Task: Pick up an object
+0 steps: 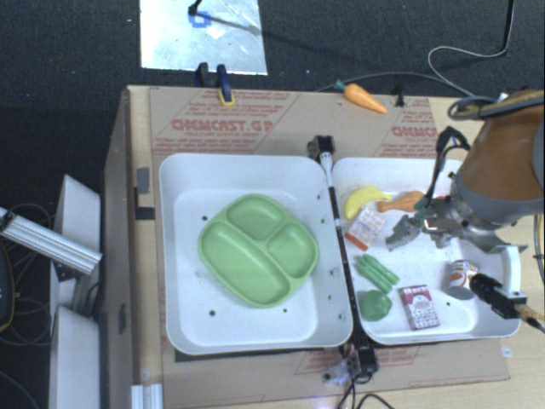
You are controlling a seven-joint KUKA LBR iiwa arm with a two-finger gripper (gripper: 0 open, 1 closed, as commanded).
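1. In the camera view you see two white bins side by side on the worktop [255, 113]. The left bin [183, 186] holds one green divided plate [258, 250], with bare floor left along every wall.
2. The right bin [485, 326] is crowded. Count one yellow banana [364, 198], one orange carrot-like piece [400, 201], one small red-and-white packet [366, 227], one green ridged piece [375, 272], one round green piece [375, 304], one dark red box [419, 305] and one small can [461, 274].
3. The pincer [407, 228] sits low over the right bin's middle, just beside the red-and-white packet; you cannot tell whether it is spread or pinching anything.
4. One more carrot [364, 98] lies outside the bins near the worktop's far edge.
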